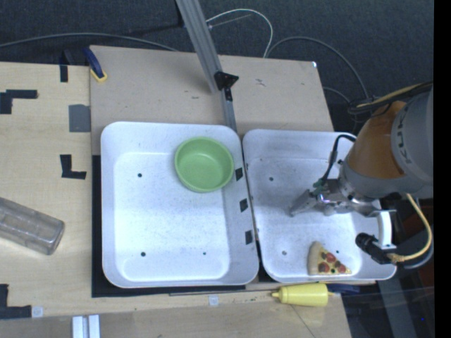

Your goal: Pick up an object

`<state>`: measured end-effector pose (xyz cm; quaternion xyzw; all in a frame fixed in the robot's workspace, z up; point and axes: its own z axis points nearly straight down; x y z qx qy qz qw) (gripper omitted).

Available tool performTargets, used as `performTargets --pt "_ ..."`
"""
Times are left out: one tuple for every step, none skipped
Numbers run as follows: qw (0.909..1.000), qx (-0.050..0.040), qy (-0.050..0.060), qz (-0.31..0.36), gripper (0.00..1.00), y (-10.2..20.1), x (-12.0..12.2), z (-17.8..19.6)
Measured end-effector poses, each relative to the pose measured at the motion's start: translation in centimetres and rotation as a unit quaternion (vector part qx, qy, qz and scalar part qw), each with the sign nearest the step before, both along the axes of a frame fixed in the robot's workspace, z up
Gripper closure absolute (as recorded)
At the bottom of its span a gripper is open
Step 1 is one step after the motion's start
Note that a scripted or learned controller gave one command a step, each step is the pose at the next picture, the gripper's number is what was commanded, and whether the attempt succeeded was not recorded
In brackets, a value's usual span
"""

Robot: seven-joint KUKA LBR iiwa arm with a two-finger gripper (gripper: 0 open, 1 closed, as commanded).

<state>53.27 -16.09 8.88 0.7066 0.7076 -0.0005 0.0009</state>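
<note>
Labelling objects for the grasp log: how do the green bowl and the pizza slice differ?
The bowl is round, plain green and hollow; the pizza slice is a flat wedge, tan with red spots. The bowl is clearly larger. The bowl sits in the left bin near its far right corner; the slice lies in the right bin near its front edge. Both lie apart from the gripper.

We look down from one fixed camera above the bench, tilted at a slant, set far enough back to take in both the left bin (120, 210) and the right bin (282, 189) whole. The arm (387, 153) enters from our right edge, the bench's far edge lying toward the top.
</note>
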Motion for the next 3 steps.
performTargets --pt "1.0000 0.0011 0.000 0.001 1.00 0.1 0.0 1.1" --pt "1.0000 0.0006 -0.002 0.001 1.00 1.0 0.2 7.0" --pt "1.0000 0.0003 -0.002 0.000 1.00 0.9 1.3 11.9"
